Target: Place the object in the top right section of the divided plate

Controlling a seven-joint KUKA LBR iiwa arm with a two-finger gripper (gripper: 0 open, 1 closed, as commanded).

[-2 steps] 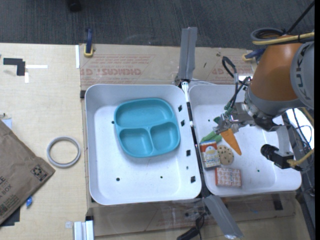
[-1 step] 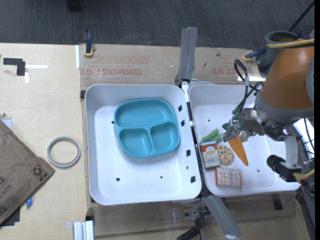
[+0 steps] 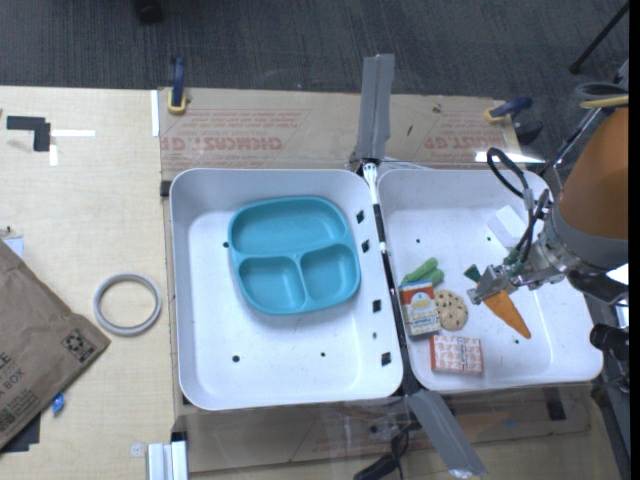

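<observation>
A blue divided plate (image 3: 233, 244) lies in the left bin (image 3: 200, 368), with one long section at the back and two smaller ones at the front. In the right bin (image 3: 560, 363) lies a toy carrot (image 3: 510, 313), orange with a green top, pointing toward the front right. My gripper (image 3: 493, 287) is down at the carrot's thick leafy end, touching or just above it. Nothing lies on the plate.
Left of the carrot in the right bin are a cookie (image 3: 451, 310), a small carton (image 3: 420, 308), a green pod (image 3: 421, 270) and a red-and-white packet (image 3: 456, 354). A tape roll (image 3: 127, 301) and a cardboard box (image 3: 40, 343) sit on the bench at left.
</observation>
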